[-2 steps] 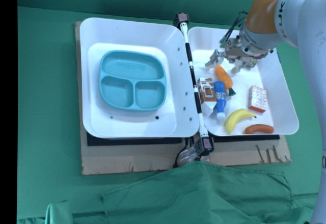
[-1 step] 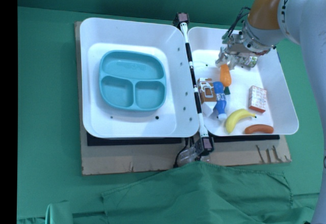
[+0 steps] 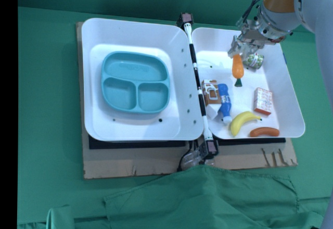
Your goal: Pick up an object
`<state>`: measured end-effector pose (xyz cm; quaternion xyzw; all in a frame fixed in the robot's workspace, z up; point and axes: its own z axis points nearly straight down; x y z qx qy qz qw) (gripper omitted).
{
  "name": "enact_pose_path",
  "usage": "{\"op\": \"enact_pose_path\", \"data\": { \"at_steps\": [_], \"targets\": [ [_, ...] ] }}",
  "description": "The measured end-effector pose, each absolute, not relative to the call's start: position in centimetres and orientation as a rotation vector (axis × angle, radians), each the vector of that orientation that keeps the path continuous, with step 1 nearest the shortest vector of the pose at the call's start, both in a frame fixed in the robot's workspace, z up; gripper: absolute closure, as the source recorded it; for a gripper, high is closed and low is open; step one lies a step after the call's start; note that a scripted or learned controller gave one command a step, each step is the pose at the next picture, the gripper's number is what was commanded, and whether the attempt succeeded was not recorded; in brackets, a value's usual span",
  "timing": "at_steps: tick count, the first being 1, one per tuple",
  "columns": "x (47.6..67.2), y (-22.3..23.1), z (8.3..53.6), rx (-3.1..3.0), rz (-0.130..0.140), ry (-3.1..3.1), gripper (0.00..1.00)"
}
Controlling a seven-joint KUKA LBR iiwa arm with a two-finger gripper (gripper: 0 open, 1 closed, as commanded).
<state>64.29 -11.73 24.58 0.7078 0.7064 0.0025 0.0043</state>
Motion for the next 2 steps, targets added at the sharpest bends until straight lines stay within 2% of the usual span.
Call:
{"op": "enact_pose_path", "data": {
  "at_steps": [2],
  "targets": [
    [64.8, -10.6, 37.2, 2.241, 0.011, 2.187, 1.00]
  ]
}}
